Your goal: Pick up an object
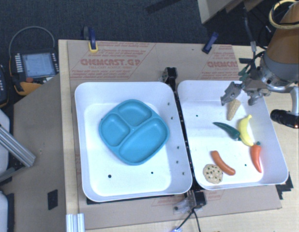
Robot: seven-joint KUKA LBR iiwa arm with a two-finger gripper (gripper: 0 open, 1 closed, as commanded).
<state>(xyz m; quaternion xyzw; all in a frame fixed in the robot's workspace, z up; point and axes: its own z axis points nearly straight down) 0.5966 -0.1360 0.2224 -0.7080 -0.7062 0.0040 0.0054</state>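
Observation:
My gripper (242, 96) hovers over the far part of the right bin (198, 105), open, its two fingers spread wide with nothing between them. Just below its left finger lies a small beige piece (232, 110). Nearer the front of this bin are a yellow banana (245, 129), a dark green pepper (228, 129), an orange carrot (256, 157), a red sausage (222, 162) and a round cookie (213, 173).
The left bin (91, 178) holds a blue divided plate (134, 130). A black clamp (169, 75) sits at the back where the two bins meet. A screen device (37, 64) lies off the bench at the far left.

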